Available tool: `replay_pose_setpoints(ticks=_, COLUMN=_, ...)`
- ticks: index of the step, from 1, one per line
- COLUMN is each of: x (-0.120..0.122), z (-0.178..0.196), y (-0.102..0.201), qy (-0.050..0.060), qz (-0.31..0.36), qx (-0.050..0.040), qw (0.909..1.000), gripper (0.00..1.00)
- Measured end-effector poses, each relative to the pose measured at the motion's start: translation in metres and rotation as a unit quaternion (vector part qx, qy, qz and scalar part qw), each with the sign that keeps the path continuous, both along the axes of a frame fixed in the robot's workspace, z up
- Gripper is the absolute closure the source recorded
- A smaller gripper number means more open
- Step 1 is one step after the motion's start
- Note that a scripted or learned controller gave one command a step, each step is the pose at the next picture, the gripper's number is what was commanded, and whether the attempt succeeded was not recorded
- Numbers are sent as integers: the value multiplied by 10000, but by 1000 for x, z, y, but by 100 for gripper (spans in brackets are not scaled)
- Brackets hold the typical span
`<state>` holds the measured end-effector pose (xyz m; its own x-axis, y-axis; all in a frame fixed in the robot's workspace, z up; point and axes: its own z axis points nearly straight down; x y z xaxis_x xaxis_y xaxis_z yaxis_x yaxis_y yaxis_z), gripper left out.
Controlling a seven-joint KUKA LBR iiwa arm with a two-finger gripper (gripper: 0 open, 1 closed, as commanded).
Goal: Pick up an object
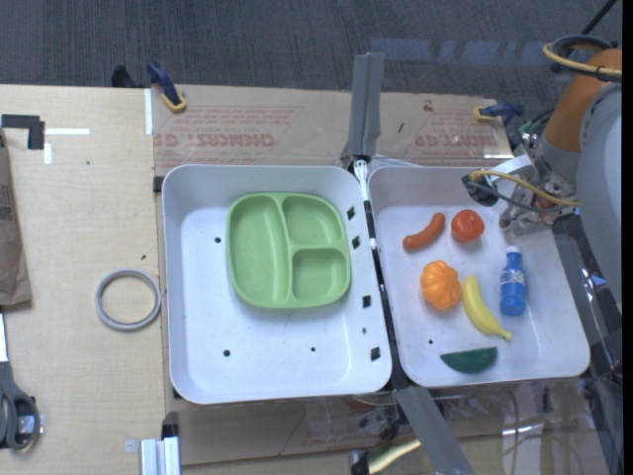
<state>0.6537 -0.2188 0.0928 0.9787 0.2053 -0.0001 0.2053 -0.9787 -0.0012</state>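
Note:
The right bin (554, 359) holds a red sausage (425, 231), a red tomato (467, 226), an orange pepper (441, 285), a yellow banana (483, 308), a blue bottle (512, 283) and a dark green piece (469, 360) near the front wall. My gripper (516, 211) hangs over the bin's far right part, just right of the tomato and above the blue bottle, amid cables. Nothing is visibly held in it. The grey arm (603, 156) with its orange band rises along the right edge.
The left bin (198, 364) holds a green divided plate (290, 250). On the bench to the left lie a grey tape ring (129, 298) and scissors (15, 419). A blue clamp (166, 85) grips the cardboard behind the bins.

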Motion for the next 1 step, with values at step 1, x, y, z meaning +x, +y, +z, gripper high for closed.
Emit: replay_pose_setpoints(ticks=1, x=0, z=0, y=0, qy=0, qz=11, qx=0, qw=10000, gripper=100)
